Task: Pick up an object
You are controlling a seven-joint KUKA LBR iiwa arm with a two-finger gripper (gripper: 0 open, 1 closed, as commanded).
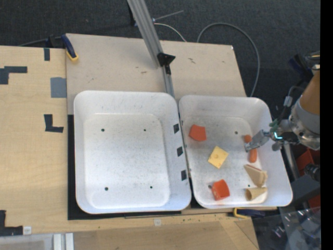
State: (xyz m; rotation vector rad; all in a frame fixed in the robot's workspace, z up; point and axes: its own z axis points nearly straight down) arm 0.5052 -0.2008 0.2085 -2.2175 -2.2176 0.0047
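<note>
The right bin [237,104] holds an orange-red block [197,133], a yellow block [218,157] and a red block [220,189]. Two tan wedge pieces [255,174] [256,193] lie near its front right corner. My gripper [257,140] hangs low over the bin's right side, reaching in from the right. A small orange piece [253,155] lies just under it, and another orange bit [247,138] shows at its left tip. The gripper's grey metal crosses between them, so they may be one object partly hidden.
The left bin [125,100] stands beside the right one, with a raised rim between them. A slanted metal pole [148,27] rises behind the bins. A cable [229,30] loops on the board at the back right.
</note>
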